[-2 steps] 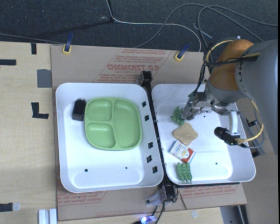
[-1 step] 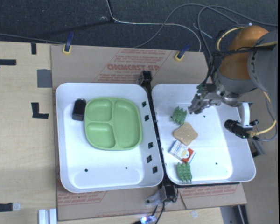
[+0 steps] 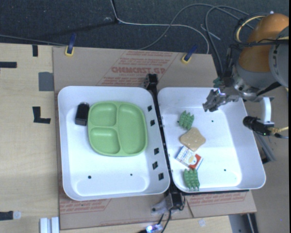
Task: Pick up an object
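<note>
Nearest the frame's bottom edge, a green toy (image 3: 191,178) is seen in the right bin (image 3: 233,144), below a small carton (image 3: 188,158), a tan piece (image 3: 192,139) and another green block (image 3: 185,120). At upper right, the gripper (image 3: 212,102) is poised over that bin; whether it is apart or together cannot be told.

white bins (image 3: 70,144), cardboard sheet (image 3: 131,67), cables (image 3: 150,25)

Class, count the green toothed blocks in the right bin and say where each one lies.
2. One green block lies above the tan piece; the other green block lies near the right bin's front edge.
</note>
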Controlling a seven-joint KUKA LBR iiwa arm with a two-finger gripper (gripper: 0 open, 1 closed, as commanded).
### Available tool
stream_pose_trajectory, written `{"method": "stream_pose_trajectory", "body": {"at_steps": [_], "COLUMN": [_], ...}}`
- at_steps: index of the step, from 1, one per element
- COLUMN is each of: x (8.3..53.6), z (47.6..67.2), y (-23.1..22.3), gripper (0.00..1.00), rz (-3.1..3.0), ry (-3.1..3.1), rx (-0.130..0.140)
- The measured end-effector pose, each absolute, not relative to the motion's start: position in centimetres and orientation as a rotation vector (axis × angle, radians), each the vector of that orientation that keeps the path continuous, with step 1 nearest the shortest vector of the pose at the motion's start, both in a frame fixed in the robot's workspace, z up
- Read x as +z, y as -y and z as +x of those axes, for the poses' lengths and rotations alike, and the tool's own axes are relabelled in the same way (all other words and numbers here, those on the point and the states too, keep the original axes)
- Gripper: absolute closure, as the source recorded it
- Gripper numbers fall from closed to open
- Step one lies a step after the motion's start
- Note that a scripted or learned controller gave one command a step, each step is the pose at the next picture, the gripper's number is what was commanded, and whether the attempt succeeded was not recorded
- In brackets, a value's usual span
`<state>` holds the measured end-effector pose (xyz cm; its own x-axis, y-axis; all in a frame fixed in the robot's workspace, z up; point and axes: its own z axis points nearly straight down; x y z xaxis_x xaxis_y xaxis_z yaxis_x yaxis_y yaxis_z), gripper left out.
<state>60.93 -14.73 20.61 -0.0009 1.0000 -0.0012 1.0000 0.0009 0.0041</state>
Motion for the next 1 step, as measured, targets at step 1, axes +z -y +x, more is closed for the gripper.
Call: {"method": "stream_pose_trajectory", "body": {"at_steps": [1], "x": [22.43], "z": [60.98], "y": [14.71], "gripper": [1.0], "rz": [2.22], "ry": [-2.222], "rx": [0.001]}}
